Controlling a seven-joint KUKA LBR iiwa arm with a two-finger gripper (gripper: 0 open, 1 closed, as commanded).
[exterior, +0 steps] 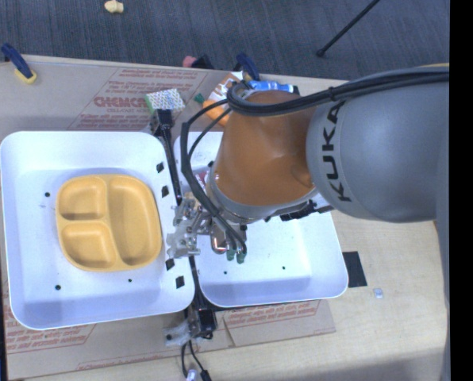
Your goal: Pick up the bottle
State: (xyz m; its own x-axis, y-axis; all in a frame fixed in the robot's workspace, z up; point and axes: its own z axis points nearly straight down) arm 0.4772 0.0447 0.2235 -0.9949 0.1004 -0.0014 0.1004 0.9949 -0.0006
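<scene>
The end effector hangs low over the left part of the right bin, close to the seam where the two bins meet. It shows as a cluster of metal parts with a coppery piece and green-tipped bits below the wrist; whether it is spread or pressed together cannot be told from this angle, and nothing can be seen between its tips. Above it, the orange band and the grey arm cover most of the right bin, reaching in from the right. The bottle cannot be made out; at the far edge of the right bin, colourful items peek out beside the arm, too hidden to identify. The left bin holds a yellow divided tray, lying flat near its middle. Both bins rest on cardboard on the surface.
</scene>
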